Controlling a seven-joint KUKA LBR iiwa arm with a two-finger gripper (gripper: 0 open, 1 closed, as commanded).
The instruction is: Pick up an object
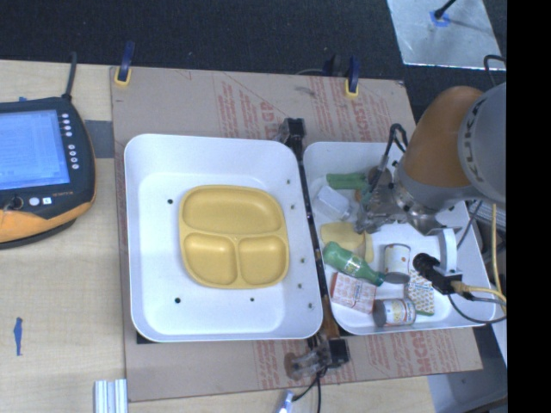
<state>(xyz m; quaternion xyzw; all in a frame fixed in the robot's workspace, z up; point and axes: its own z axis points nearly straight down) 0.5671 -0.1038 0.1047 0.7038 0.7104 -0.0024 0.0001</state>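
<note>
Currently claw (372, 206) sits low in right bin (461, 317) among clutter near green bottle (351, 263); grip state can't be told, nothing visibly held. Yellow tray (233, 235) fills left bin (142, 231). Pick looks not yet done.

gripper (372, 206) fingers hidden among clutter in right bin (482, 312)

Light was even and fairly bright; the white bin (138, 231) at frame left glared softly. Shadows were faint, detail slightly soft, and the floor (215, 15) along the top was dark.
</note>
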